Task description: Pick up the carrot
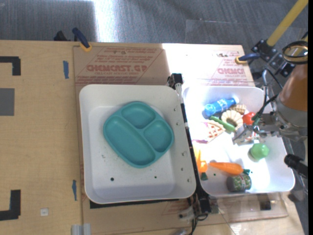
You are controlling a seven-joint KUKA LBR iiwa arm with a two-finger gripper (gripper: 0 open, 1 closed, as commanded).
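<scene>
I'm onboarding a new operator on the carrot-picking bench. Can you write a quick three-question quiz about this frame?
1. True or false: the carrot lies in the same bin as the teal divided plate.
2. Which thing lies nearest the carrot? A) blue bottle B) small jar C) pizza slice
3. Fill in: the gripper is over the ____ bin as the camera sees it.

Key
1. False: the carrot is in the right bin, and the plate is in the left bin.
2. B
3. right
</scene>
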